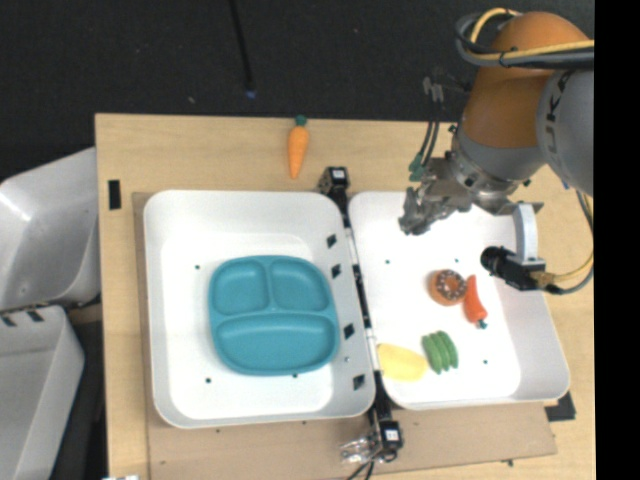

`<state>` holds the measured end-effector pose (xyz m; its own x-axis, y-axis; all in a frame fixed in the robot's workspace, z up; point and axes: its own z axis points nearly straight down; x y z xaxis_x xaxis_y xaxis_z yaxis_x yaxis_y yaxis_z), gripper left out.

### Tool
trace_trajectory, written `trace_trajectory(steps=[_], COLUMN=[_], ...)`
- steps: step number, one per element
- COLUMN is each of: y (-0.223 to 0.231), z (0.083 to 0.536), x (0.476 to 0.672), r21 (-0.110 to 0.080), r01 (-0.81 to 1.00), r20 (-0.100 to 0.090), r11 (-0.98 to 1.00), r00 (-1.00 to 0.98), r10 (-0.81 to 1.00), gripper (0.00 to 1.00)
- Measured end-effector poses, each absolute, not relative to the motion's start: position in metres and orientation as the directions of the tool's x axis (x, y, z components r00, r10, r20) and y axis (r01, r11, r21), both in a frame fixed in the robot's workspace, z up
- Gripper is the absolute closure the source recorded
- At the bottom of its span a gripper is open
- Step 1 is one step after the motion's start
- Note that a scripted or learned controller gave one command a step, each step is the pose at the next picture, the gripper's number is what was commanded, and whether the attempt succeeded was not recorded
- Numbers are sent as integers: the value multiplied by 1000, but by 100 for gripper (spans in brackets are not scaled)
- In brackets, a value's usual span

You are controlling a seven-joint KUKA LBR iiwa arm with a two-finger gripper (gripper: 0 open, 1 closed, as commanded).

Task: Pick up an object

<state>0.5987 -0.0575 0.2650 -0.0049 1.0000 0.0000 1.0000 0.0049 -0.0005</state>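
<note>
Two bins sit side by side on the bench (120,158). The left bin (170,368) holds a tray (272,314) at its centre. In the right bin (530,368), a donut (447,285) lies mid-frame right, a pepper (475,302) touching its right side. Below them sits a ridged piece (439,351), a lemon (402,362) just left of it. The gripper (418,218) hangs over that bin's upper left part. A carrot (297,147) lies on the bench above the left bin.
</note>
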Motion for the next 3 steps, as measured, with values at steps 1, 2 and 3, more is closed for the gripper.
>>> trace_trajectory(steps=[1, 2, 3], y=[-4, 47, 89], z=[250, 242, 235], x=[593, 589, 575], r21=[0, 0, -2], r01=[1000, 1000, 1000], r20=[0, 1, 1], r11=[5, 6, 6], r00=[-5, -6, -6], r10=[1000, 1000, 1000], gripper=[100, 100, 100])
